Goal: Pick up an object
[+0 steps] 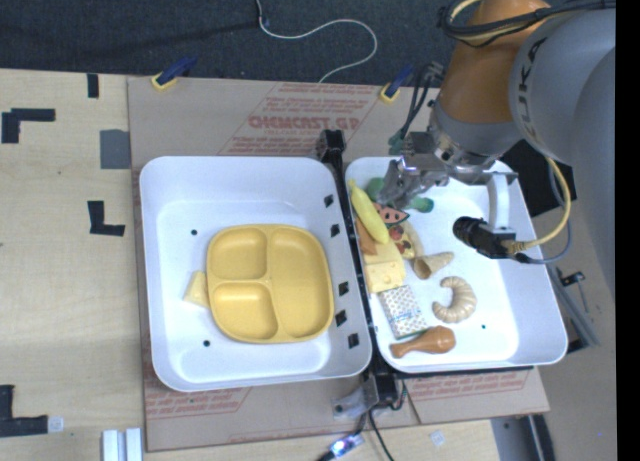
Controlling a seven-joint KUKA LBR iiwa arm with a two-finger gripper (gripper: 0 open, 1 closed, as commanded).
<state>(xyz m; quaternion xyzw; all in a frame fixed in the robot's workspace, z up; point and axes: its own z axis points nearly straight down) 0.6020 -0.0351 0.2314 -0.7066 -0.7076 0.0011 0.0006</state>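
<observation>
A cardboard-topped surface (pixel 290 119) carries two white bins side by side, with dark carpet and a thin white cable (pixel 320 34) beyond. The left bin (pixel 165 249) holds a yellow divided plate (pixel 270 282) with a pale yellow scrap (pixel 195 289) tucked at its left edge. The right bin (pixel 530 319) holds toy food, mostly along its left wall — a banana (pixel 366 217), a cheese block (pixel 384 274), a checked packet (pixel 402 309), a small cone (pixel 430 265), a croissant (pixel 456 299) and a brown drumstick (pixel 424 342) near the front. The arm (pixel 500 59) reaches in from the right, and its pincer (pixel 402 187) hangs low over the far left corner of the right bin, just beside the banana's top and some green pieces (pixel 424 205) (their shape is unclear). Whether the pincer is released or clenched cannot be told, and nothing is visibly held.
</observation>
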